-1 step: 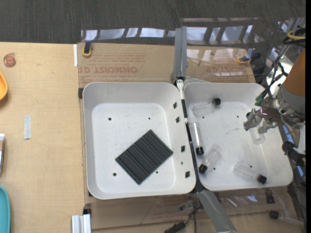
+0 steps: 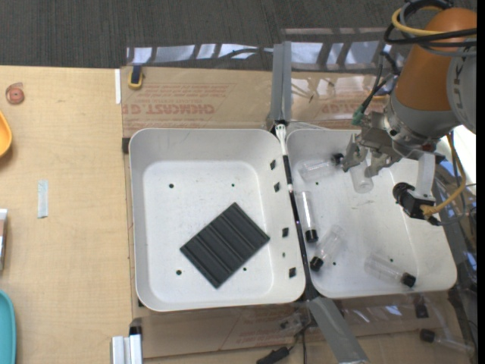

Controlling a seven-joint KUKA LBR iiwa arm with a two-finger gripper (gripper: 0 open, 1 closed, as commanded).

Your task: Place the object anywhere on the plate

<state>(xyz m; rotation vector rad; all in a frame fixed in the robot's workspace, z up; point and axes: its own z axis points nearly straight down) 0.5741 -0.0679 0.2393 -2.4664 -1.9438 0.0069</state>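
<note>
Gripper point(image 2: 362, 169) over right bin point(image 2: 432, 279), apparently clamped on clear vial point(image 2: 364, 179); light, stiff, slick, likely fragile; grip mid-body; dark plate point(image 2: 225, 244) well apart.

The arm point(image 2: 432, 59) is running off the frame's right and top edges, its base out of sight. Its wrist is covering the right bin's point(image 2: 424, 279) back right corner, and the gripper's point(image 2: 362, 169) fingertips are blurring against a clear tube point(image 2: 364, 179), too small to tell whether they are touching it. At the bench's point(image 2: 68, 203) left edge, an orange object point(image 2: 4, 135) and a teal object point(image 2: 6, 328) are being cropped to slivers.
</note>
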